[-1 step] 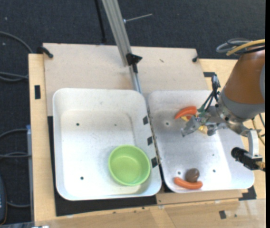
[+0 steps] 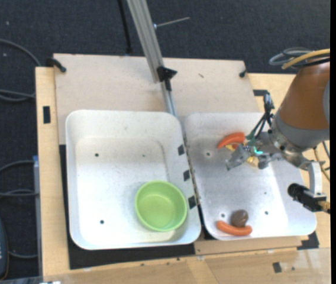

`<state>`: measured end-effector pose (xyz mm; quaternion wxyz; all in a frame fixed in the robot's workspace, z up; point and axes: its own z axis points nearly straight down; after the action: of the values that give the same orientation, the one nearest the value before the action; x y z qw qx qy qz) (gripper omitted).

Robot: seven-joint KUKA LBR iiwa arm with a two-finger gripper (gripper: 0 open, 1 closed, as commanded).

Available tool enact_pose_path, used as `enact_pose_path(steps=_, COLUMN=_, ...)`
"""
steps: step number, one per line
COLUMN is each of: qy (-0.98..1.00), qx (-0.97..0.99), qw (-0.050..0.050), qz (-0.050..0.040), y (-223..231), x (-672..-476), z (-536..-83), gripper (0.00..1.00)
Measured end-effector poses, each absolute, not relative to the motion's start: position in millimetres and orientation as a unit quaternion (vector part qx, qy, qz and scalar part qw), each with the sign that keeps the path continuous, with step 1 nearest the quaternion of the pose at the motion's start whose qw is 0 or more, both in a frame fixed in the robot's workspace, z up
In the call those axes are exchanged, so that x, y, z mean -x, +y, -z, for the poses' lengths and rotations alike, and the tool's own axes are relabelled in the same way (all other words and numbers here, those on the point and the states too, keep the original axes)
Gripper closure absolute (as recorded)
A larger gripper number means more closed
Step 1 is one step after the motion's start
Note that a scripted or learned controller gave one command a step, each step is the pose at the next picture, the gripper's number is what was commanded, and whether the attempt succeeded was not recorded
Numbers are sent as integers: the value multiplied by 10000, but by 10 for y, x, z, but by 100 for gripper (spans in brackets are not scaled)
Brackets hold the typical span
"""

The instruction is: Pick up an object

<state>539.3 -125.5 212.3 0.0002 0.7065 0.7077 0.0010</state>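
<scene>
Presently the hand [image 2: 243, 152] sits low beside the orange piece [image 2: 232, 139], right of centre, positioned to grasp; its opening cannot be determined.

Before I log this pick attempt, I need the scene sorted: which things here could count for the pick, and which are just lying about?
For the pick:
- end effector, in the right bin
- orange curved piece, just beside it
- brown lump, near the front wall
- orange stick, against the lump

Lying about:
- green bowl, in the left bin
- metal pole
</scene>
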Motion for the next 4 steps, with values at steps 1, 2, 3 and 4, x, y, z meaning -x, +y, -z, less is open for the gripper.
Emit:
enact_pose_path(steps=1, qy=7066, qx=-7076, qw=-14, qz=23, y=-1337, x=-5344, z=-1525, gripper=0)
enact_pose_path(steps=2, qy=7066, qx=-7076, qw=-4, qz=16, y=-1352, x=-5336, z=-1002, gripper=0)
enact_pose_path(steps=3, qy=7048, qx=-7094, qw=15, qz=-17, y=-1350, x=-5358, z=-1136, gripper=100)
enact_pose_path(steps=4, qy=7083, qx=-7059, qw=27, qz=-19, y=-1389, x=-5417, z=-1579, gripper=100)
